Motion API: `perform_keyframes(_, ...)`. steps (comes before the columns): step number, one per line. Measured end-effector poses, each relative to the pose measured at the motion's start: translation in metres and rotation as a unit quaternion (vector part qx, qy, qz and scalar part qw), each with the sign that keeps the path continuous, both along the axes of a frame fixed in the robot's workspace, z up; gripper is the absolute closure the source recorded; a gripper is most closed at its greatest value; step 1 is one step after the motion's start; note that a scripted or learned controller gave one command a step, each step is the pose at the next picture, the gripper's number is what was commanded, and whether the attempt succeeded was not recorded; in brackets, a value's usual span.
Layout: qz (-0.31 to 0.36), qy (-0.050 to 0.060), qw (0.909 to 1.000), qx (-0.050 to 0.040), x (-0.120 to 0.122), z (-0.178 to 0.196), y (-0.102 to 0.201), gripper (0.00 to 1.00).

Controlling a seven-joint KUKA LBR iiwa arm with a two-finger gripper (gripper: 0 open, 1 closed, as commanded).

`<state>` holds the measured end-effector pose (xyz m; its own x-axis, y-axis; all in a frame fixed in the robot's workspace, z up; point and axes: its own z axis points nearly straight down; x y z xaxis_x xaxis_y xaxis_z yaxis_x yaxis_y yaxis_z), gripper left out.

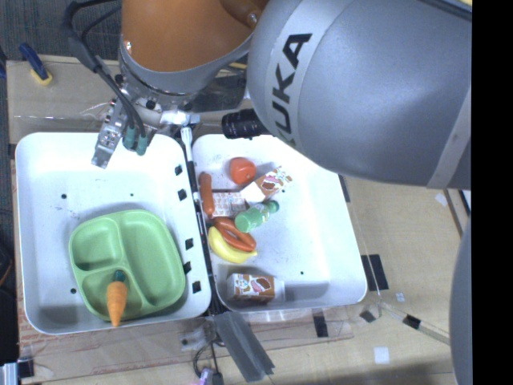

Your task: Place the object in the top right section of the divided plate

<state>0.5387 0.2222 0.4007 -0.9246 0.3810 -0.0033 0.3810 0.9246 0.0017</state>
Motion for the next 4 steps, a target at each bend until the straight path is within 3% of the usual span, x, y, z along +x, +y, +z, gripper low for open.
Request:
perform_keyframes(1, -0.045, 0.000, 0.9990, -0.0001, 0.039, 0.032, -0.025, 1.00)
perform_keyframes(3, -0.035, -0.002, 0.9994, 0.0001, 0.039, 0.055, -0.020, 1.00)
perform_keyframes(4, 0.139, 0.002, 0.9904, -0.0010, 0.069, -0.077, -0.003, 1.00)
